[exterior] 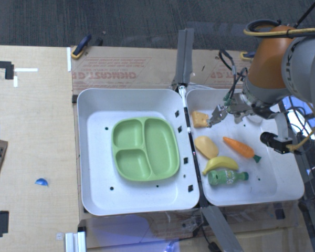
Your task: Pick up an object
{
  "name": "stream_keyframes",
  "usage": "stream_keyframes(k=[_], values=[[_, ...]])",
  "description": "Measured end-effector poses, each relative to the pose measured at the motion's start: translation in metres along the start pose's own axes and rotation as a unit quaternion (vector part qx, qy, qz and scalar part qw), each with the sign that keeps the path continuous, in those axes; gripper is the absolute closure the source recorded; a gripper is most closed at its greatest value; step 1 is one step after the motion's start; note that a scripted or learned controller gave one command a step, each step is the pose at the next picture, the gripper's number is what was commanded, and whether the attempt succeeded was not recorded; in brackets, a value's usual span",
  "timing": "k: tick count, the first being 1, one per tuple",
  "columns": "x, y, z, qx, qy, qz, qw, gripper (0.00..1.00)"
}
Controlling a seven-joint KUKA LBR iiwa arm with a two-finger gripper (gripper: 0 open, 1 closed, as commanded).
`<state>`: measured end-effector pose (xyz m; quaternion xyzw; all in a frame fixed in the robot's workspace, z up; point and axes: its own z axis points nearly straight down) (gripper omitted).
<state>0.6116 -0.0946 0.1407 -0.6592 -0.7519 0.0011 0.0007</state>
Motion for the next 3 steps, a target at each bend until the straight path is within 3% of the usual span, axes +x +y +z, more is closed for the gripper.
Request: stream_keyframes(k=[1, 2, 3], values=[[-0.025, -0.061, 0.05, -0.001, 0.0, 0.024, 0.9997, 0.0], [-0.026, -0.061, 0.041, 0.0, 0.0, 0.025, 0.9997, 1.0], [0.048, -0.057, -0.061, 0.0, 0.0, 0.121, 0.9927, 1.0]])
